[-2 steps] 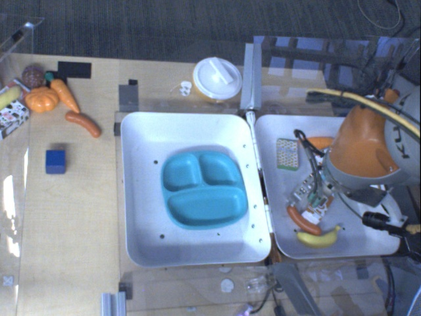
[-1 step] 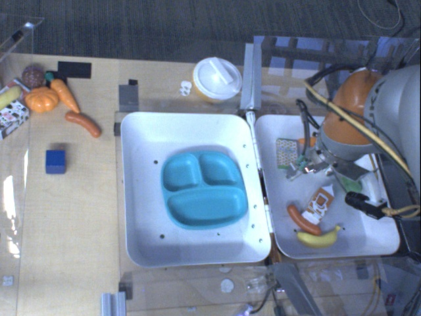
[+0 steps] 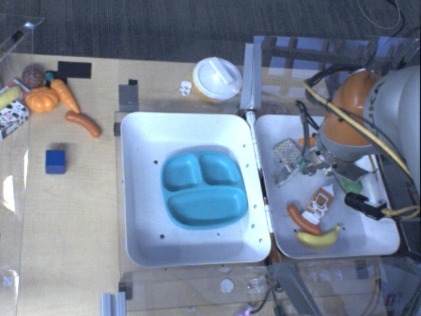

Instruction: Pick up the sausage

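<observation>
A red-orange sausage (image 3: 304, 219) lies near the front of the right bin (image 3: 388, 242), just above a yellow banana (image 3: 319, 237). My gripper (image 3: 294, 169) hangs over the middle of that bin, up and slightly left of the sausage and apart from it. It sits beside a grey checkered packet (image 3: 285, 149). Behind it, the arm's orange band (image 3: 352, 114) covers the bin's back right part. Nothing from the bin is seen in the gripper. A second sausage-like red piece (image 3: 84, 124) lies on the bench far to the left.
A small orange-and-white carton (image 3: 320, 203) rests just right of the sausage. The left bin (image 3: 141, 176) holds a blue divided tray (image 3: 204, 188). On the bench are a white bowl (image 3: 217, 78), a blue cube (image 3: 56, 161), a carrot (image 3: 64, 94) and a small pumpkin (image 3: 41, 101).
</observation>
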`<state>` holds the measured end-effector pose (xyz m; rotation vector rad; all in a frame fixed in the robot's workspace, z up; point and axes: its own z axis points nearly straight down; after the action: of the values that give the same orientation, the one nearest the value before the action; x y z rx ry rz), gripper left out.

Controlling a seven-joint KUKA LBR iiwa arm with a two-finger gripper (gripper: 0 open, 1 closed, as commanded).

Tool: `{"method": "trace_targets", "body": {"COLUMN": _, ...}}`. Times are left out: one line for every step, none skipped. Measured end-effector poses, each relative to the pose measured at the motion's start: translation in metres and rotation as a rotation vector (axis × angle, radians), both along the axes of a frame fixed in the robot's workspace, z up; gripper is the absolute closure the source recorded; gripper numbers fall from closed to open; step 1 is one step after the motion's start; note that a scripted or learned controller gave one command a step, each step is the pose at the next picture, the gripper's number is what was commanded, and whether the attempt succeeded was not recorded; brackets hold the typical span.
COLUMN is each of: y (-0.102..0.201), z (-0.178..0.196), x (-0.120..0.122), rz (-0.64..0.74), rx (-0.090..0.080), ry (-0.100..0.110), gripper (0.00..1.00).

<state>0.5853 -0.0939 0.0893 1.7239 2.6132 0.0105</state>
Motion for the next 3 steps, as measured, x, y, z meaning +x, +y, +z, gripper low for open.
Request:
{"method": "trace_targets", "body": {"y": 0.0, "z": 0.001, "x": -0.058, "rz": 0.237, "rx": -0.005, "ry": -0.004, "gripper": 0.0}}
{"method": "trace_targets", "body": {"y": 0.0, "z": 0.014, "x": -0.054, "rz": 0.237, "rx": -0.008, "ry": -0.016, "gripper": 1.0}}
{"method": "trace_targets", "body": {"y": 0.047, "z": 0.097, "x": 0.006, "rz": 0.168, "rx": -0.001, "ry": 0.006, "gripper": 1.0}}
